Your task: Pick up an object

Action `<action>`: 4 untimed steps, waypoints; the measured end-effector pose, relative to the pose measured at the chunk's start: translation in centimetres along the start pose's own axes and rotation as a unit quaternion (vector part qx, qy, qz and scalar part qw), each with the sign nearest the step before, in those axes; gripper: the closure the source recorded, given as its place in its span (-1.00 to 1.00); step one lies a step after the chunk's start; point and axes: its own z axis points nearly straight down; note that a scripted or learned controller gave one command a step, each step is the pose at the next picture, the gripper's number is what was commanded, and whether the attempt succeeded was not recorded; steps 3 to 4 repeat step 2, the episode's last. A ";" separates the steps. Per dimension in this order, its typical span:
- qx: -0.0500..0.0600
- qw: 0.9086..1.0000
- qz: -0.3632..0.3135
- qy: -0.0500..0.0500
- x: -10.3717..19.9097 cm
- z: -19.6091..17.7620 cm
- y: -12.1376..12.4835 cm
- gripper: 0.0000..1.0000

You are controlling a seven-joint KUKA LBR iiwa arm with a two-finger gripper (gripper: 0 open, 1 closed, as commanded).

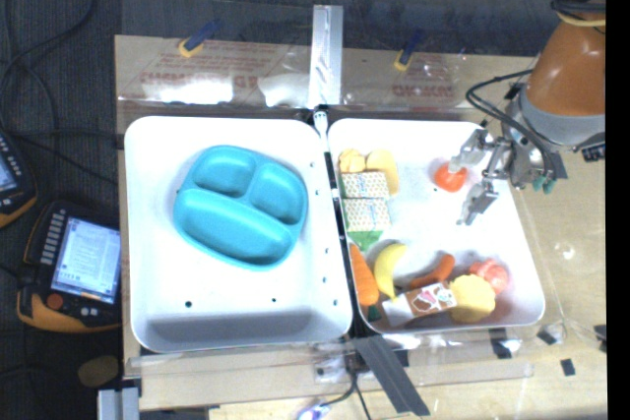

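My gripper hangs over the upper right part of the right bin, its two fingers spread apart, so it is open. A small red-orange toy fruit lies on the bin floor just left of the fingertips, not clasped by them. More toy food lies in this bin: yellow pieces, two patterned boxes, a banana, a carrot, a sausage, a red sauce bottle, a yellow lemon and a red round fruit.
The left bin holds a blue divided plate. The arm's orange band stands past the right bin's upper right corner. A handheld pendant lies left of the bench. The ridge between the bins runs down the middle.
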 end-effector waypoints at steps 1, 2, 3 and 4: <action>0.000 0.990 0.139 -0.005 -0.5 9.3 2.6 -1.00; 0.002 0.990 0.138 -0.008 -0.7 8.1 2.7 1.00; 0.002 0.990 0.138 -0.008 -0.7 8.1 2.7 1.00; 0.002 0.990 0.138 -0.008 -0.7 8.1 2.7 1.00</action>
